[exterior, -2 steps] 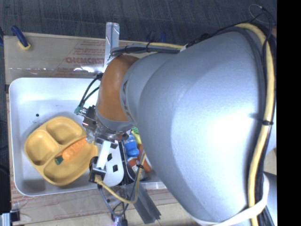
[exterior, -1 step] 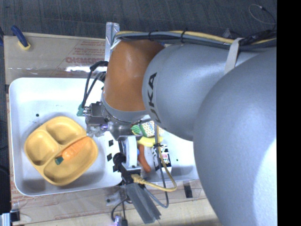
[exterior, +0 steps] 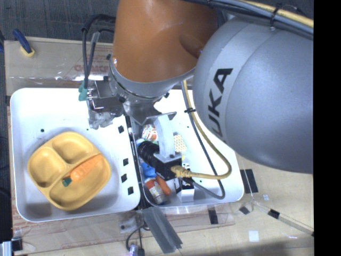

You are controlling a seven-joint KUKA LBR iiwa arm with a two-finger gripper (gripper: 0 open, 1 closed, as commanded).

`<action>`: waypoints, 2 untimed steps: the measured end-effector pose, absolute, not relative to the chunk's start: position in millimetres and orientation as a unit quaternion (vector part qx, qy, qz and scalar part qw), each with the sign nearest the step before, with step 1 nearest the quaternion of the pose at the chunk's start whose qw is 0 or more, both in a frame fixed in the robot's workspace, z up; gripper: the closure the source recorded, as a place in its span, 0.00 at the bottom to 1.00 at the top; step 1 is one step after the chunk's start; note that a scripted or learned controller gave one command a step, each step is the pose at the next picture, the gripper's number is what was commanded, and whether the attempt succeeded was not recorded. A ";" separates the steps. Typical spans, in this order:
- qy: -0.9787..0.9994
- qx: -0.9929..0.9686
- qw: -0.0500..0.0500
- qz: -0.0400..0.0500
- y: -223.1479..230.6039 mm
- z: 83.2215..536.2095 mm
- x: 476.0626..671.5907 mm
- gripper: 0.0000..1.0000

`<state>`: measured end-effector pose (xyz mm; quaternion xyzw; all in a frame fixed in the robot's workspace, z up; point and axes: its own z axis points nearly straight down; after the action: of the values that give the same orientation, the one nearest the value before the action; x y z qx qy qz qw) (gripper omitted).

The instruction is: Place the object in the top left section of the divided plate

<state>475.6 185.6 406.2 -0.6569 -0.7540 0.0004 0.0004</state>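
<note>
I am reaching in from the right of the frame, my arm (exterior: 213,63) covering most of the upper half; my gripper (exterior: 144,119) is hanging near the middle, over the seam where the left bin (exterior: 32,105) is meeting the right bin (exterior: 171,101); my own wrist is hiding it, so I cannot tell whether it is released or clenched, and I am seeing nothing held in it.

The plate (exterior: 40,164) is sitting in the left bin, toward the lower left of the frame, well apart from my gripper; the carrot (exterior: 85,169) is lying on it at a slant, its green end pointing down and left, its orange tip pointing up and right; it is resting along the ridge at the upper edge of the plate's large lower-right section, and I cannot tell whether it is sitting wholly inside that section.

In the right bin, below my gripper, a blue thing (exterior: 148,170) and an orange-red thing (exterior: 157,188) are lying close together; a clip (exterior: 21,41) is lying on the bench at the upper left.
</note>
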 end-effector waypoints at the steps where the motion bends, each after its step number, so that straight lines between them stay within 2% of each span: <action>1: -0.754 -0.657 0.001 0.001 185.5 406.0 475.6 0.00; 2: -0.758 -0.653 0.001 0.002 187.9 415.6 475.2 1.00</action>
<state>475.2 187.9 415.6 -0.6528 -0.7575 0.0020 0.0012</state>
